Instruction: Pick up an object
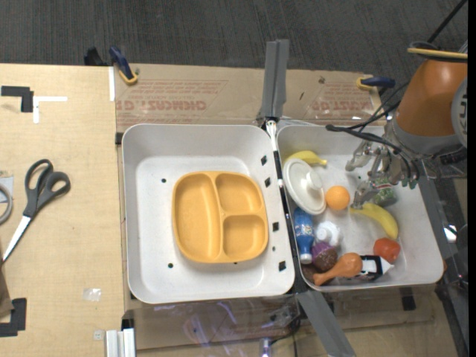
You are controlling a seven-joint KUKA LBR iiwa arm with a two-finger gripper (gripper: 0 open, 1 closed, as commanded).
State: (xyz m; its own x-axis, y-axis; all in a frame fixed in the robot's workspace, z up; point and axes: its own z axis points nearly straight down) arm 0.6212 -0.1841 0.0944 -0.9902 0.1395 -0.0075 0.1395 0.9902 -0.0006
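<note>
Camera view: The arm (435, 95) entered from the right and hung over the upper right part of the right bin (428, 270). The gripper (378, 178) pointed down into that bin; whether it was released or clenched could not be told.

The right bin held the candidate objects. A white round dish (303, 186) leaned near the bin's left wall, with a yellow banana (306, 156) just above it. An orange ball (337, 198) lay just right of the dish. A second banana (379, 218) lay right of the ball, directly below the gripper. A small green item (384, 195) sat at the gripper's lower end; contact could not be confirmed. Along the lower part of the bin lay a blue bottle (302, 233), a dark purple object (323, 256), an orange drumstick-shaped toy (338, 268) and a red object (387, 248).

The left bin (141, 222) held a yellow divided plate (220, 216) at its centre. Scissors (33, 195) lay on the bench (59, 274), well left of both bins.
</note>
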